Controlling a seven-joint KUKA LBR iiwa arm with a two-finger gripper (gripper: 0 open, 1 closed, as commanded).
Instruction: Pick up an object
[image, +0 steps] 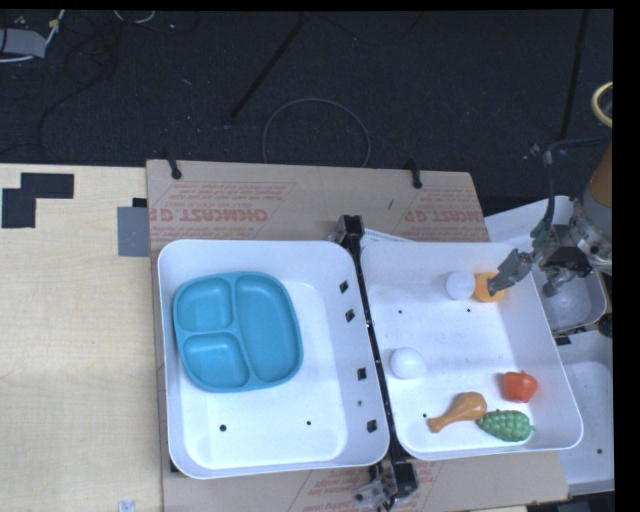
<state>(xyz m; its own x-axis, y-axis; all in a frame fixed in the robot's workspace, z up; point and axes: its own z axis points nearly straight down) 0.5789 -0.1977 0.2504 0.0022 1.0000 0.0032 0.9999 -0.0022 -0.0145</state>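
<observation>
Looking down from my remote station, I see the two-finger gripper (522, 266) at the right of the frame, over the upper right corner of the right-hand white bin (440, 330); I cannot tell how the claw stands. Just beside its tip lie a small orange plastic piece (487, 289) and a white ball (458, 285), touching each other. A second white ball (406, 363) sits near that bin's left wall. Along the lower right are a tan toy drumstick (458, 410), a green bumpy toy vegetable (506, 425) and a red toy tomato (519, 385). The left-hand white bin (200, 440) holds a blue three-compartment plastic tray (237, 331).
</observation>
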